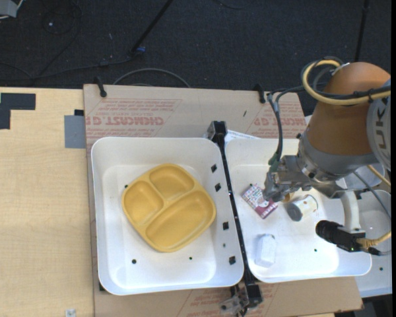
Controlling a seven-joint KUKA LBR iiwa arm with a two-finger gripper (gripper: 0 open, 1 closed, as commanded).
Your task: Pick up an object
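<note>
I am bringing the gripper [277, 191] down over the right bin [330, 263], just beside the small patterned packet [259, 200] near the divider. I cannot tell its state. I should be centring over the packet before closing.

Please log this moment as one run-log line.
gripper over right bin | beside small packet | grasp: unconfirmed | yellow tray: left bin

Grey robot arm [340, 147] with a rounded orange band at its top; yellow and grey cables loop at eleven o'clock.
</note>
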